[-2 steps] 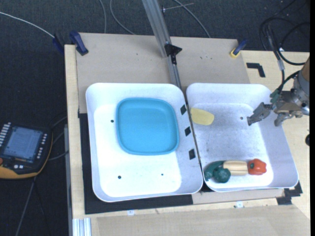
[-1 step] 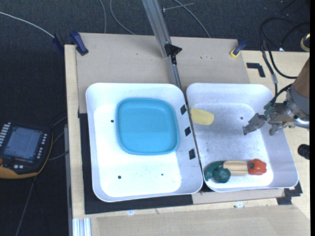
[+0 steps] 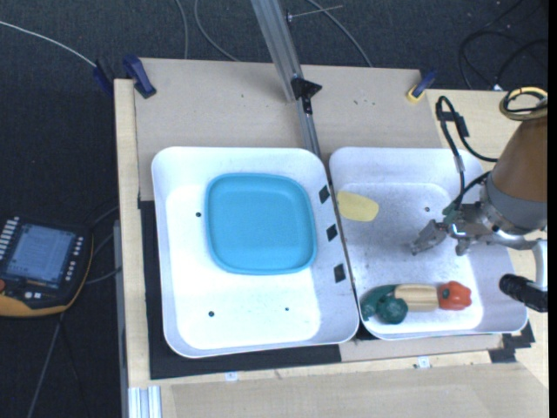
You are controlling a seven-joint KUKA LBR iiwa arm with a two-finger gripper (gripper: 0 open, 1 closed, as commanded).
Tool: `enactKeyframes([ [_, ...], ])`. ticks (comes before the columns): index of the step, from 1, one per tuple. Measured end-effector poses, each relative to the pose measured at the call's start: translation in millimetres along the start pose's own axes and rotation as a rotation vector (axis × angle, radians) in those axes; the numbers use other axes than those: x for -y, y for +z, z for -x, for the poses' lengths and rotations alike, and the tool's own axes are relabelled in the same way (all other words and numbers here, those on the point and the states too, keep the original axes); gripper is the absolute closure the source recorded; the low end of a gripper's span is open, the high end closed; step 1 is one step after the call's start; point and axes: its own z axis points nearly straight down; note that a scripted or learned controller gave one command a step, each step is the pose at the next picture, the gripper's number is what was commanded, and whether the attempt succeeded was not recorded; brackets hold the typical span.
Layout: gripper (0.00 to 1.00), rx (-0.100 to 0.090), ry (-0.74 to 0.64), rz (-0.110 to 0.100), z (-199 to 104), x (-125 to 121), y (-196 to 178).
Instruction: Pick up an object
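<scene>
The end effector [image 3: 442,238] hangs over the right bin [image 3: 383,168], its grey fingers [image 3: 424,240] spread apart and pointing toward the bin's middle, with nothing between them. They sit above bare white floor, apart from every object. Near the bin's front wall lies a toy made of a dark green rounded end, a tan middle and a red end [image 3: 416,300], stretched out along that wall, just below the end effector. A flat pale yellow piece [image 3: 358,205] rests by the bin's left wall, well apart from the fingers. The grey arm with its orange band [image 3: 522,168] enters from the right. In the left bin [image 3: 174,233] sits a light blue square plate [image 3: 260,223]. Both bins rest on the table [image 3: 218,103].
</scene>
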Motion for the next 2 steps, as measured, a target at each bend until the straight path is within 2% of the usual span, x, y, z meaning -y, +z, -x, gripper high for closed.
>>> enactKeyframes([
  [1, 0.0, 0.0, 0.001, 0.001, -0.4, 0.9, 50.5],
  [2, 1.0, 0.001, 0.0, 0.006, -0.2, -0.5, 37.7],
])
